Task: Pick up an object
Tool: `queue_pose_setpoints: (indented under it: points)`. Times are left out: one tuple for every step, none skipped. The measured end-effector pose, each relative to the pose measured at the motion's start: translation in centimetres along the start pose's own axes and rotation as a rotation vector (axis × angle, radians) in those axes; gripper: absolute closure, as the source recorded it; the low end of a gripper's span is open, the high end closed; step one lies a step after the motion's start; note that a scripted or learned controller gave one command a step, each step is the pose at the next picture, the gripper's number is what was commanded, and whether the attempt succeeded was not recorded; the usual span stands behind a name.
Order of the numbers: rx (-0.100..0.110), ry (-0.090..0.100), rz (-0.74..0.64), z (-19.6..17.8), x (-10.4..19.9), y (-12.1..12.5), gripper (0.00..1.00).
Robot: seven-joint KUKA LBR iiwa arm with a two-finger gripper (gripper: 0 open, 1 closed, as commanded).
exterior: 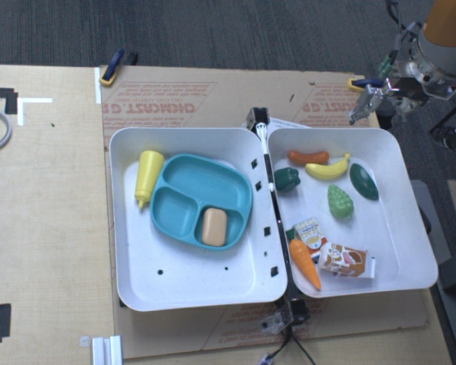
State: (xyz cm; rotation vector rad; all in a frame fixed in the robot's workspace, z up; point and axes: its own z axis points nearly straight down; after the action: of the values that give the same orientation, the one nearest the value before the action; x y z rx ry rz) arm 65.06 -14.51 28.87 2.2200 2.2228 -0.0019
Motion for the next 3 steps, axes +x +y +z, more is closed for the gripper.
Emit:
queue_pose_setpoints:
  points:
    - [0.0,0.0,0.04,14.3,1.3,-0.3,0.0]
    - [-0.001,0.001,-0.176,19.6,5.0,0.9,0.0]
    - [-0.001,0.0,-0.264,9.6,6.4,-6.0,0.0]
